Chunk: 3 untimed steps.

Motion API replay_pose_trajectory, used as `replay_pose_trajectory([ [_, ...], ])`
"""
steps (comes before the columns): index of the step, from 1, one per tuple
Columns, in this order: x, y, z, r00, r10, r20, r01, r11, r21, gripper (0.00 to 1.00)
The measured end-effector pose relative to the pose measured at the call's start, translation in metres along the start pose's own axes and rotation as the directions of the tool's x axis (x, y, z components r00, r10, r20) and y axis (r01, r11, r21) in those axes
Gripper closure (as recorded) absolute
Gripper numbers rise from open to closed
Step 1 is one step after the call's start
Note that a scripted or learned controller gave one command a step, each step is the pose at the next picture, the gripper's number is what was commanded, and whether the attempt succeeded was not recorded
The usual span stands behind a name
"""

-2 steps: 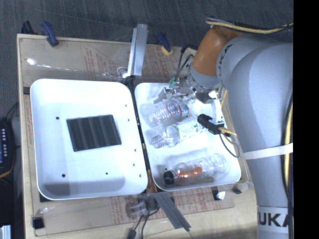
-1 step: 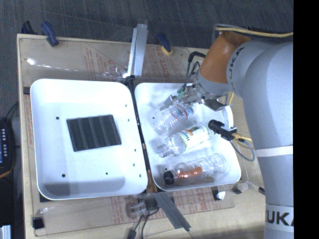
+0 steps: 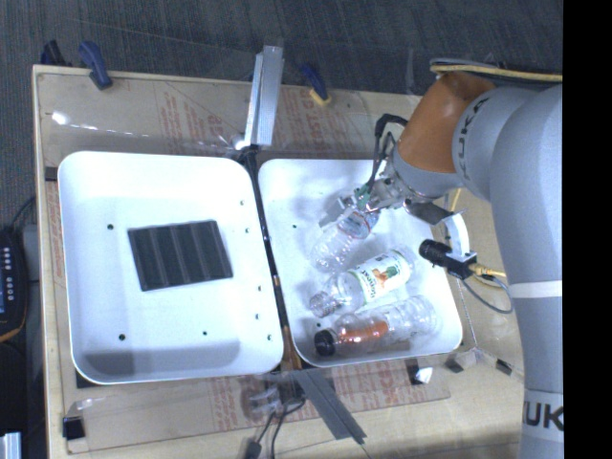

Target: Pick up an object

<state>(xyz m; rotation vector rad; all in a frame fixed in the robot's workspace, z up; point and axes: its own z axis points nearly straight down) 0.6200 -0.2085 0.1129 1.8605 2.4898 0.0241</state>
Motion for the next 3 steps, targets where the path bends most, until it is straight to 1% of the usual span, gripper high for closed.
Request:
replay_pose_trajectory([
  [1,-0.0002,-0.0017,-0.0003,1.0,-0.023,0.002,0.023,1.0,-0.002,0.0],
  [2,-0.0023,0.0029,0.0008,1.0,-0.022,-0.005,0.022,1.0,0.008,0.0],
  [3,-0.0027,0.0023,0.0008,0.998,-0.06,-0.004,0.06,0.998,0.008,0.0],
])
